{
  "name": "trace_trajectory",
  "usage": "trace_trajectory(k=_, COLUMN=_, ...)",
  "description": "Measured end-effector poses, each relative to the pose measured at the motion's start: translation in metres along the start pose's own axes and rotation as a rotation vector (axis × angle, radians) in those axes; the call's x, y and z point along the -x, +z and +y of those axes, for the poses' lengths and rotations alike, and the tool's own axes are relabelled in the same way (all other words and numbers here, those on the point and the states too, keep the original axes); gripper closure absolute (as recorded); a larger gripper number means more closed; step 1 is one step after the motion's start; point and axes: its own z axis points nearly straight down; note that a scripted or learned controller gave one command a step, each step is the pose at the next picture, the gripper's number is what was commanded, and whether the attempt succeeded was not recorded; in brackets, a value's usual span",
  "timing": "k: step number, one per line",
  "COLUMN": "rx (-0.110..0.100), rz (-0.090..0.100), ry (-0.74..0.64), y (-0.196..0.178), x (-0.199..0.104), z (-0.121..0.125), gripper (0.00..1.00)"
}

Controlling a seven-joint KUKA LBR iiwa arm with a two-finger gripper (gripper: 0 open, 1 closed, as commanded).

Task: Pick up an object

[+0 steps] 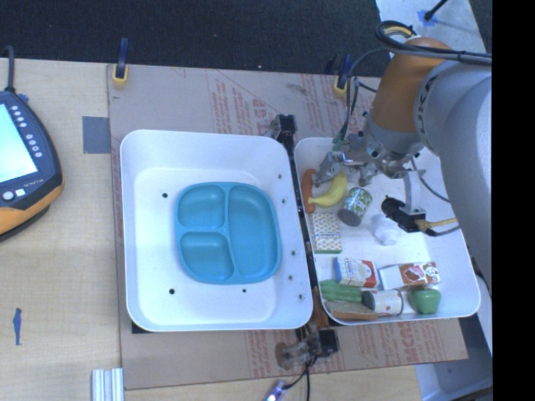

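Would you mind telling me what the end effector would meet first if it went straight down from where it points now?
Probably the banana or the small can, both lying just below the end effector in the right bin; depth is unclear here.

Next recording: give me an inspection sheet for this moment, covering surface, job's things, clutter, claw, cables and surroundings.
Surface: bench covered with cardboard sheet, bearing left bin and right bin.
Job's things: right bin holds banana, small can, green apple, cartons and other small packs.
Clutter: blue divided plate in the left bin.
Claw: claw low over the right bin's far end, by the banana and can; finger state unclear.
Cables: black cables looping at the arm's wrist; wire at the near edge.
Surroundings: handheld control pendant at left; clamps on the far edge.
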Motion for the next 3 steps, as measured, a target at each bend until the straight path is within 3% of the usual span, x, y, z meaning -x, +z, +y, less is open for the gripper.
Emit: trace_trajectory(k=3, rx=-0.006, rz=0.001, ry=0.0, y=0.0013, x=-0.0018, z=-0.0015, gripper=0.0)
